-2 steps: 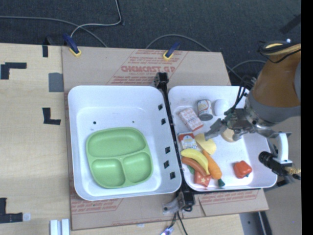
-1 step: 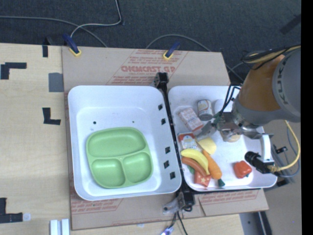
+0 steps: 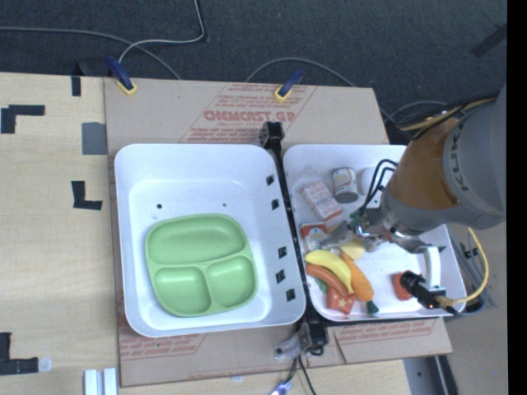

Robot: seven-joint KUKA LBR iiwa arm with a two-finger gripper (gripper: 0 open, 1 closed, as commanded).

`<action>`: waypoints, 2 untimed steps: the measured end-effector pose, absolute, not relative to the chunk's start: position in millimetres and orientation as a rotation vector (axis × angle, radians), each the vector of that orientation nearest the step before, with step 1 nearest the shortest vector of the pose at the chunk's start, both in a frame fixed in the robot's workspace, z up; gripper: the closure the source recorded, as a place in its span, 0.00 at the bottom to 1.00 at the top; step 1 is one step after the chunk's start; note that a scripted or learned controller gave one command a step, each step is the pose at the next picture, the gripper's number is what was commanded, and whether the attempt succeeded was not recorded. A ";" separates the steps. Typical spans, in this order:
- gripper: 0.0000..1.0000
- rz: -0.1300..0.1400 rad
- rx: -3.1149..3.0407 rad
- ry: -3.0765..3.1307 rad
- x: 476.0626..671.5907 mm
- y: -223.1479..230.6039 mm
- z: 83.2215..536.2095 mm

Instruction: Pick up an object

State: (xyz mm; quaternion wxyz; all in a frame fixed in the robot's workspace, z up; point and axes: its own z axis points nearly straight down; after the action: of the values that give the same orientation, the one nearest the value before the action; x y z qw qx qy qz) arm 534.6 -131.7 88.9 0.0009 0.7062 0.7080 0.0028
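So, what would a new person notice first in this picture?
Probably the green divided plate, lying alone in the left bin. Next, the grey and orange arm reaching into the right bin, above a pile of toy food with a yellow banana and an orange carrot.
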 end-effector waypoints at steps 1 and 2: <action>1.00 0.010 2.215 2.219 535.2 -132.3 98.4; 0.00 0.009 2.216 2.219 535.0 -132.3 98.3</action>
State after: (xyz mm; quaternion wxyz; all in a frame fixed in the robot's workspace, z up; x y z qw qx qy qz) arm 535.0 -132.3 98.3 0.0029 0.7066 0.7076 0.0030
